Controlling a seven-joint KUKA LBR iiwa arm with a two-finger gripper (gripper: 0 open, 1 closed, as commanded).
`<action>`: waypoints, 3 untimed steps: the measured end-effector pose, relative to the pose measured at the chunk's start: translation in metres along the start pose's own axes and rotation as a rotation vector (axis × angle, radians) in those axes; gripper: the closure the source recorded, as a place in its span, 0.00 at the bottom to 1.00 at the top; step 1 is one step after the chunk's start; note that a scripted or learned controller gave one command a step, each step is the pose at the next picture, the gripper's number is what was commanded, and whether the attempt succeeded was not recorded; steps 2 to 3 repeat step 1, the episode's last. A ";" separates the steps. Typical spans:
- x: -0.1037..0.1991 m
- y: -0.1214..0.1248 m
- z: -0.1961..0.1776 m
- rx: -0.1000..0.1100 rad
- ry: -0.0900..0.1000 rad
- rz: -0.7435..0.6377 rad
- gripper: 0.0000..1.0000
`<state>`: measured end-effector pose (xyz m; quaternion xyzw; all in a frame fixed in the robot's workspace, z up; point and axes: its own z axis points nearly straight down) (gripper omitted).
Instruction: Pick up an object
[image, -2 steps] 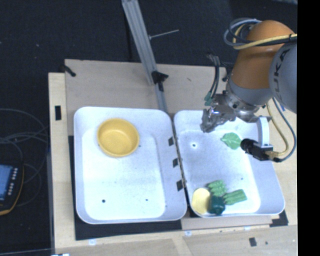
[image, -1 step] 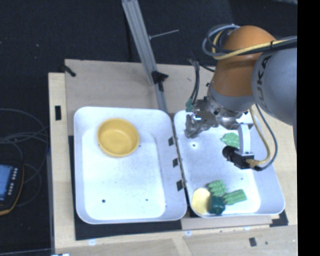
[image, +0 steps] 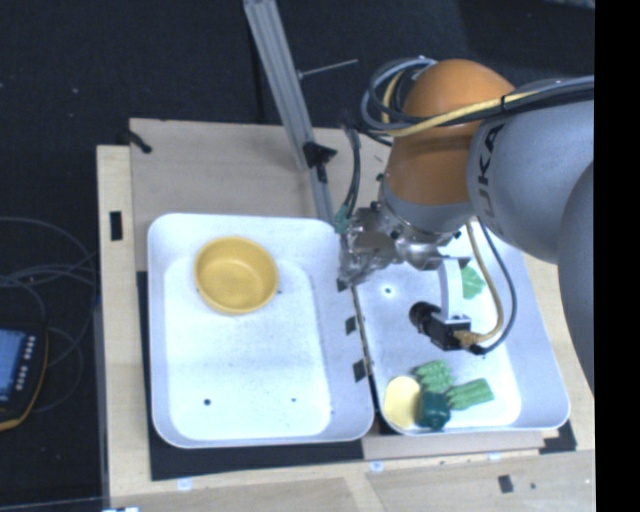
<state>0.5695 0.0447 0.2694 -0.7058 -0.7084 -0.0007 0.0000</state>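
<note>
Camera view shows you the pick is not yet done: the end effector (image: 352, 262) hangs over the right white bin (image: 535, 330), and you cannot tell its state. That bin holds green toys (image: 455, 392) and a pale yellow disc (image: 401, 399); the left white bin (image: 240, 380) holds a yellow bowl (image: 236, 274).

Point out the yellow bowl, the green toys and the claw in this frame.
yellow bowl (image: 236, 274), camera view, middle of its inside.
green toys (image: 455, 392), camera view, on the long green piece.
claw (image: 352, 262), camera view, at its tip over the divider between the bins.
</note>
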 end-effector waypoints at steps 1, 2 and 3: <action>0.042 -0.005 0.010 0.001 -0.001 0.001 1.00; 0.042 -0.005 0.010 0.001 -0.001 0.001 1.00; 0.042 -0.005 0.010 0.001 -0.001 0.001 1.00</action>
